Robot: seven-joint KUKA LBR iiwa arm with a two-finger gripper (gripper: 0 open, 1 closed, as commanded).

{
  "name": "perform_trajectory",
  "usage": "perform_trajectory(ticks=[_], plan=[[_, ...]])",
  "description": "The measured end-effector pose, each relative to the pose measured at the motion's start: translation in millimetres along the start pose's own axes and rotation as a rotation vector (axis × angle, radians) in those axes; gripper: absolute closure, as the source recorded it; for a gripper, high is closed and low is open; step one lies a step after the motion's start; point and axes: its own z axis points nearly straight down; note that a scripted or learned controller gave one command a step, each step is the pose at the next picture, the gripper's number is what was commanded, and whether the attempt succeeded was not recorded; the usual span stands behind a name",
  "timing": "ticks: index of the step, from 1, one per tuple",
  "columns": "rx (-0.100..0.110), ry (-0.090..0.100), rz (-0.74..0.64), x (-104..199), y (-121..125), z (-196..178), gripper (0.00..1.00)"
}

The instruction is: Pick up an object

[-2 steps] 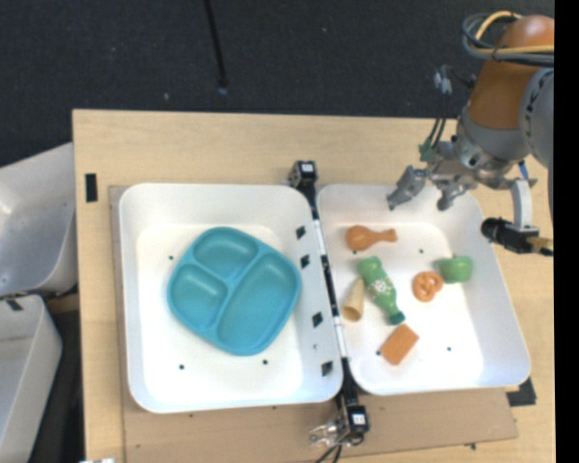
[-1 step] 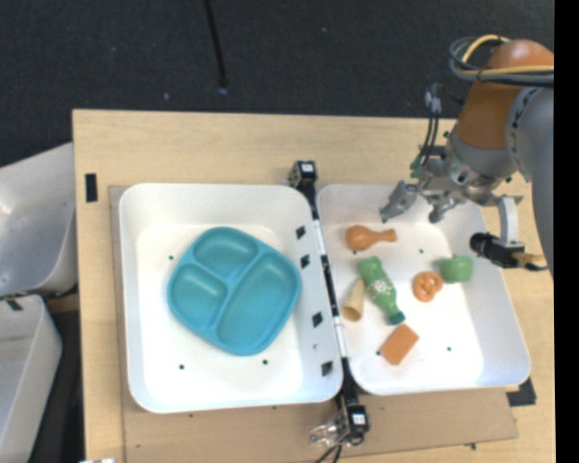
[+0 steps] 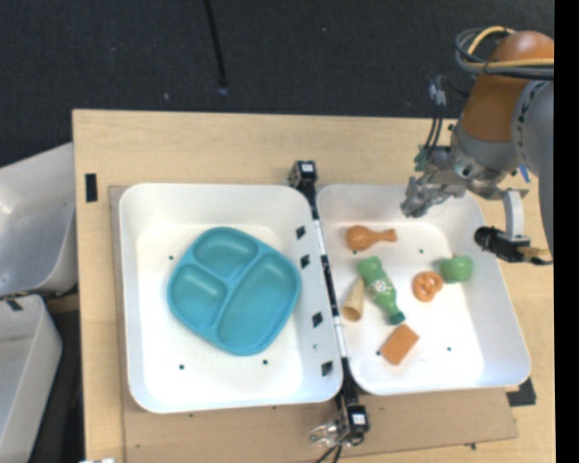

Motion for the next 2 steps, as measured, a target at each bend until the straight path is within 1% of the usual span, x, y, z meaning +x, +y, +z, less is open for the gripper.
perform_trajectory(ticks=[1, 2], plan=[[-0.001, 0.004, -0.002, 4, -7, -56, 1.00], [0.006, 0.001, 0.001, 2, -7, -33, 1.00]])
